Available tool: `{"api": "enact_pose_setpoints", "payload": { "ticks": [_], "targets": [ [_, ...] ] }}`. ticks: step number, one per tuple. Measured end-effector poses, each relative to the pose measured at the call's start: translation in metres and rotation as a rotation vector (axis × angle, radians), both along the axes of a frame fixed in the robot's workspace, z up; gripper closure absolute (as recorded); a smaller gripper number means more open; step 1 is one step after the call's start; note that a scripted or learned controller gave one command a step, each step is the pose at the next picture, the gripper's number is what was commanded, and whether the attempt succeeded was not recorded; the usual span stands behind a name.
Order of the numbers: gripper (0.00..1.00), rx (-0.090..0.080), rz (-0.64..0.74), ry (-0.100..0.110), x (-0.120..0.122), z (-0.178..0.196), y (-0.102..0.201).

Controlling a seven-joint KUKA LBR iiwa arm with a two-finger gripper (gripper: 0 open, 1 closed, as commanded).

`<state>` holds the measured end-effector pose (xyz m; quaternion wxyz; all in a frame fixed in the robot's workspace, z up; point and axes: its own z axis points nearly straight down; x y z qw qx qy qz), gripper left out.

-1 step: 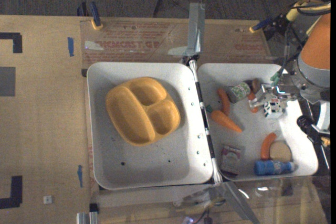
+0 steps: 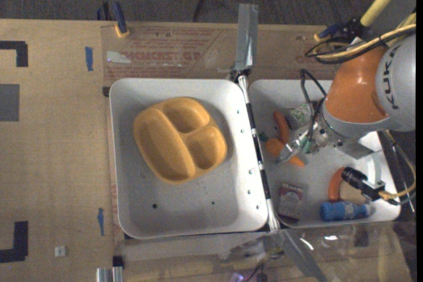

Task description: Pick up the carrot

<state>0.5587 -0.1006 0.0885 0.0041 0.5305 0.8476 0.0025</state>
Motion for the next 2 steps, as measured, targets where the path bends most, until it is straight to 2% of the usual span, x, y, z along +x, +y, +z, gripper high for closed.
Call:
{"api": "enact_pose_setpoints", "payload": {
  "ticks": [1, 2],
  "targets": [
    [1.0, 0.001, -0.007, -0.004, 0.0008, 0.0107, -0.0032],
    [0.0, 0.001, -0.007, -0.004, 0.0008, 0.0107, -0.0033]
  ]
}}
